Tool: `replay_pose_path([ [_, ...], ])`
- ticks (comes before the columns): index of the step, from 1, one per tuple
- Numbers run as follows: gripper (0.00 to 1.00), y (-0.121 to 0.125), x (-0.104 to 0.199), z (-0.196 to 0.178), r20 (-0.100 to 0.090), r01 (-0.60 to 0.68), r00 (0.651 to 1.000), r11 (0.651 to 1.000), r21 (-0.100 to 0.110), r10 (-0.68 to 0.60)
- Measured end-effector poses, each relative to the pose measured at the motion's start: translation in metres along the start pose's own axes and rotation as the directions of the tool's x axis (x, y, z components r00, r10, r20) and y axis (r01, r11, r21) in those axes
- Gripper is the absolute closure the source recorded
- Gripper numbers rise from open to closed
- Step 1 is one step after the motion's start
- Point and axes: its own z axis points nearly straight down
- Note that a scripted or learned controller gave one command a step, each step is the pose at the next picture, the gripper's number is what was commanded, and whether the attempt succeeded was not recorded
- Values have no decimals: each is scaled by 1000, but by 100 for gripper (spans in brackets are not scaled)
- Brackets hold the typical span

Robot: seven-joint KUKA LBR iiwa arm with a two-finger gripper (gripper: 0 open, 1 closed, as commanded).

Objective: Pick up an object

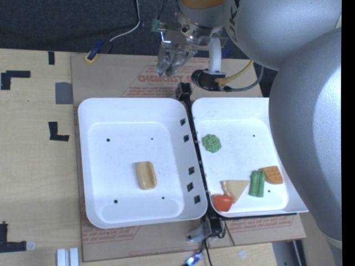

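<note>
Showing the gripper (172,65) hanging above the cardboard (161,79) beyond the two bins, nothing sitting between its fingers; whether they are spread cannot be told. A tan bread roll (146,174) is lying in the left bin (94,115). The right bin (233,107) is holding a green broccoli piece (211,143), a cheese wedge (236,188), a red tomato (222,202), a green pod (257,183) and an orange waffle (272,174).

Grey arm raised, orange-banded wrist, hand (173,60) pointing down
</note>
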Motion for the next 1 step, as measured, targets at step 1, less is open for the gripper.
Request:
replay_pose_path([
  [1, 100, -2, 75, -23, -6, 15, 1000, 1000, -4, -15],
])
